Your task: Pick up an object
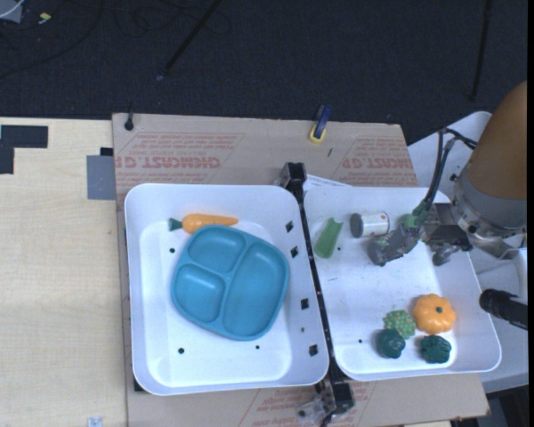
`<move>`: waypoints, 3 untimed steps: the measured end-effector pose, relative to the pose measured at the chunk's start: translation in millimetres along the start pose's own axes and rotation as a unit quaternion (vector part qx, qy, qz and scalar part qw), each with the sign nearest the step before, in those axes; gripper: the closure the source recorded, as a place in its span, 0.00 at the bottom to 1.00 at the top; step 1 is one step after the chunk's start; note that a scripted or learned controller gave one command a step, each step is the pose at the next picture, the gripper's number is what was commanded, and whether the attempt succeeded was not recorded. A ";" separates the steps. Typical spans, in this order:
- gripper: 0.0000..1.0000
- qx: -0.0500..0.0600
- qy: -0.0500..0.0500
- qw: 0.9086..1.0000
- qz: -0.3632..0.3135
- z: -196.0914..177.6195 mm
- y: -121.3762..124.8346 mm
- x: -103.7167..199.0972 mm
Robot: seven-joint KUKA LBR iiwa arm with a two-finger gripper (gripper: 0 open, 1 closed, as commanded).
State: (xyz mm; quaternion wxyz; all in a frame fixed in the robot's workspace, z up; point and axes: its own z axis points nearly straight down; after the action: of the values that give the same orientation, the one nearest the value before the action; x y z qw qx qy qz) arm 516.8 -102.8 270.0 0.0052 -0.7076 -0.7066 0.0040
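The right bin [356, 363] holds a green pickle-shaped piece [327, 237], a small grey and white cylinder [369, 224], an orange pumpkin [433, 313], a light green leafy piece [399, 322] and two dark green pieces [391, 343] [435, 349]. My gripper [416, 249] hangs over the upper right part of this bin, just right of the cylinder. It is open, and nothing lies between its fingers [387, 249]. The pumpkin sits below it, apart from it.
The left bin [147, 345] carries a blue divided plate [231, 280] and an orange carrot [209, 222] at the plate's upper left. A black ridge [310, 283] divides the two bins. A dark cylinder [507, 308] juts in beyond the right bin's rim.
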 end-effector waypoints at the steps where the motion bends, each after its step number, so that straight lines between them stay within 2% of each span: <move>1: 0.00 -0.005 0.000 1.000 -0.001 -4.9 1.6 0.0; 3: 0.00 -0.002 0.000 1.000 -0.001 97.3 7.2 -2.9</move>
State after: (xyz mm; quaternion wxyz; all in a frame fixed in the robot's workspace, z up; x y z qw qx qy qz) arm 522.8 -105.6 172.7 0.0035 -0.7072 -0.7070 0.0024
